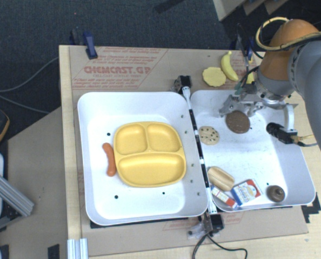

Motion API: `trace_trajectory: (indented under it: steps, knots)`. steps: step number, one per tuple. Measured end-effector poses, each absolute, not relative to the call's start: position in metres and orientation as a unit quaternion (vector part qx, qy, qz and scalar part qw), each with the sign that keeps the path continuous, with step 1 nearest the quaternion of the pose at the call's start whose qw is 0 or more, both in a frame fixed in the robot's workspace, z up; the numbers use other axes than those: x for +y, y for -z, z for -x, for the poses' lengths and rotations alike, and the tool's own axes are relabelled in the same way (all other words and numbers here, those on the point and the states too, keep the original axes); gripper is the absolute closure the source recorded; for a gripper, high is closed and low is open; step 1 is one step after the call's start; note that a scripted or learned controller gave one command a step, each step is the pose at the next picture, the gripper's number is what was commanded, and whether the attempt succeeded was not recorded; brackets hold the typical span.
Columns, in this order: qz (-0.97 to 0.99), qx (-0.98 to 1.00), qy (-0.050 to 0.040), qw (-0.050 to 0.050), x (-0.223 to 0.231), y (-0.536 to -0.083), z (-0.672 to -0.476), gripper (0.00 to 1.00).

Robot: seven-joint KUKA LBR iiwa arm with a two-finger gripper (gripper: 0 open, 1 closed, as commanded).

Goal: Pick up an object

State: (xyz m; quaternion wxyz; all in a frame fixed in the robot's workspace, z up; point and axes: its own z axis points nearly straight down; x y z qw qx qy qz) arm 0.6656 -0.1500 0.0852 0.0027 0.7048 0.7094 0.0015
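My gripper (240, 106) hangs at the far end of the right bin (258, 155), just over the far edge of a brown round patty (238, 122) that lies on the bin floor. Nothing shows held in it. A chocolate-chip cookie (208, 135) lies to the patty's left, near the bin's left wall. At the bin's near end are a hot dog bun (220, 176), a blue and red carton (242, 192) and a small chocolate donut (275, 193).
The left bin (95, 117) holds a yellow divided plate (149, 154) with a sausage (110, 158) beside it. A banana (229, 66) and a yellow slice (214, 76) lie on the bench behind the right bin. The arm's black fitting (279, 133) overhangs the right bin's right side.
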Motion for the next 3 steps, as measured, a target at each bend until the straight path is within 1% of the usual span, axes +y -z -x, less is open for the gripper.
trace_trajectory:
  steps: [1, 2, 3]
  knots:
    - [-0.708, 0.707, 0.0011, -0.001, -0.167, -0.085, -0.640, 0.00]
    - [-0.707, 0.707, -0.0004, 0.001, -0.167, -0.096, -0.642, 1.00]
    - [-0.705, 0.709, -0.0009, -0.001, -0.106, -0.164, -0.608, 1.00]
